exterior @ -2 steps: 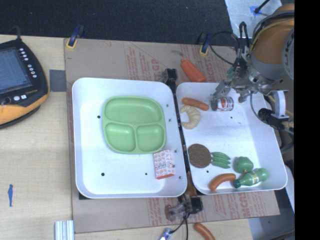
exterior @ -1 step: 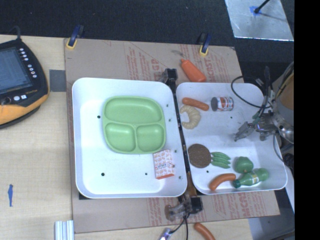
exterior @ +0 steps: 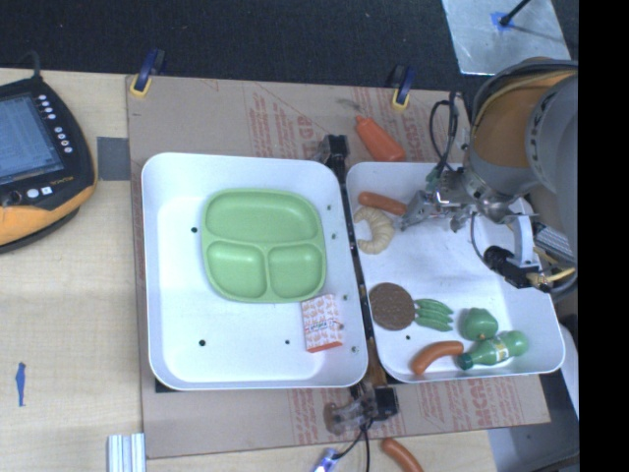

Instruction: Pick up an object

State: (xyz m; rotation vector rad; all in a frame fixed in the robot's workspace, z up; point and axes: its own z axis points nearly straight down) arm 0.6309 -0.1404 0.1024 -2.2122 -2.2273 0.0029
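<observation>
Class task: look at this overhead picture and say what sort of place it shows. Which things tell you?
Probably a robotics lab test bench: a grey and orange robot arm reaches over two white bins of toy food, and a teach pendant lies beside them.
</observation>
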